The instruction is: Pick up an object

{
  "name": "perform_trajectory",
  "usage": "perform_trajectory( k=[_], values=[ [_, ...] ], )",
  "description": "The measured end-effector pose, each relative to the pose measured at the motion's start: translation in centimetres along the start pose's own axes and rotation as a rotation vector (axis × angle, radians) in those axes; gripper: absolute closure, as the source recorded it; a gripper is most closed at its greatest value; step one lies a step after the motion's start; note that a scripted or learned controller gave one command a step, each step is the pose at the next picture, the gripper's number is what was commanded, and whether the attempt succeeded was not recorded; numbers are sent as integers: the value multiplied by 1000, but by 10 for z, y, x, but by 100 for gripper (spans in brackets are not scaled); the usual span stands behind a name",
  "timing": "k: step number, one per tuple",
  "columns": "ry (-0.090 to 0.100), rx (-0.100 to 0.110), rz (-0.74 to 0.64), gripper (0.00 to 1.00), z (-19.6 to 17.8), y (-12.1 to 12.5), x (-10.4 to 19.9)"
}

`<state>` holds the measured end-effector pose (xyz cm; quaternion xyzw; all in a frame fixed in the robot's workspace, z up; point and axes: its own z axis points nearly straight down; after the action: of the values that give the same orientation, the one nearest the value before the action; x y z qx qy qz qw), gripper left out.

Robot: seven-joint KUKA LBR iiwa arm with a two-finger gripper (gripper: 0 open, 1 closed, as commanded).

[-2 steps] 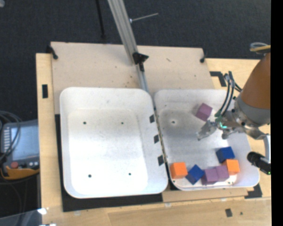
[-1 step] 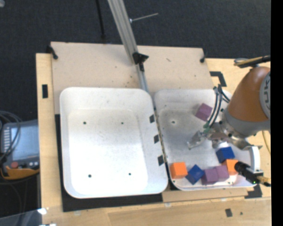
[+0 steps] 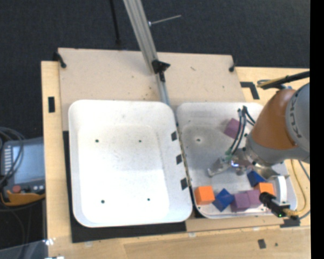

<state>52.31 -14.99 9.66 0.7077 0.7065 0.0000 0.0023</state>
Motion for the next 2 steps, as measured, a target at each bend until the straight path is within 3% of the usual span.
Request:
perform_trajectory(
  k=[1,2],
  values=[
    [2,-5,9,100,-13,2,-1],
    [2,-3,-6,100,-66,3,8]
  ],
)
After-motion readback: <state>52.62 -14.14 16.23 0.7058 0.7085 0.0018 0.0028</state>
